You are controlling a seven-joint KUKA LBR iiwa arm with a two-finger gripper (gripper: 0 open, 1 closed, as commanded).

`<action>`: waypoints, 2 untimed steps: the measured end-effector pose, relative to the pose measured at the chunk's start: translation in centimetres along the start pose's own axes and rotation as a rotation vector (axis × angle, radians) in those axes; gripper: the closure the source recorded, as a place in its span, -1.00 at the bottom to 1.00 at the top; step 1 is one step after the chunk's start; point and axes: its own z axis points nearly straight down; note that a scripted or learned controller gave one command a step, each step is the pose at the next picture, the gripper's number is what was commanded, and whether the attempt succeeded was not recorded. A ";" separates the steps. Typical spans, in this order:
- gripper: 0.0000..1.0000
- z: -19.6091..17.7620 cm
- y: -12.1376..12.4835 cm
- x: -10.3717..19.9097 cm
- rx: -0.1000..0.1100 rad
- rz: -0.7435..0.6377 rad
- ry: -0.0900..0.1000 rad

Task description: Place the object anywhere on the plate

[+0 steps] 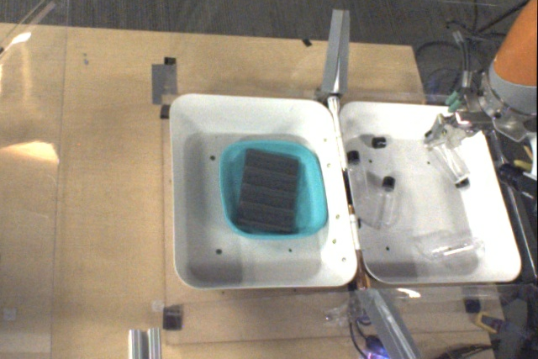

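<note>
A teal plate (313,185) lies in the middle of the left bin (193,181). A dark grey ribbed block (268,189) rests flat on the plate, well inside its rim. My gripper (450,143) hangs over the upper right part of the right bin (496,265), far from the plate and the block. I see nothing clearly held in it. The grey arm with its orange band (517,50) comes in from the top right.
Several small clear vials with black caps lie in the right bin, for example a vial (387,181) near the middle and another vial (450,248) near the front. A grey post (337,50) stands behind the divider between the bins.
</note>
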 end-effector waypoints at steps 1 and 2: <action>1.00 3.4 -6.2 6.8 0.005 -0.035 0.002; 1.00 2.5 -4.3 14.4 0.004 -0.123 0.003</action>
